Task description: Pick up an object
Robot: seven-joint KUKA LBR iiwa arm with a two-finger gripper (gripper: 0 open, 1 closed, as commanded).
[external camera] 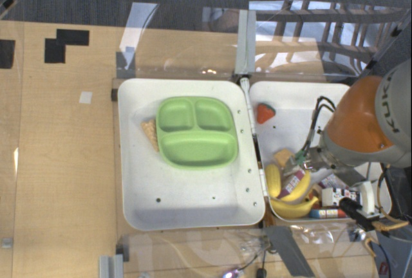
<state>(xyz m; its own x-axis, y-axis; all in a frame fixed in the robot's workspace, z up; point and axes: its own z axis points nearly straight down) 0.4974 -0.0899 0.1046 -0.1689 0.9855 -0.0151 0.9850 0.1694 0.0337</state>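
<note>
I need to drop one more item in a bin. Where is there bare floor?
Left bin: open floor below the green tray, toward the near wall. Right bin: a bare strip along the far wall beside the red object. It is crowded around the bananas, under the tool.

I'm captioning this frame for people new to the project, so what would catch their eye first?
The bright green divided plate in the left bin stands out most. Next come the arm's orange band over the right bin and the yellow bananas near that bin's front left corner.
</note>
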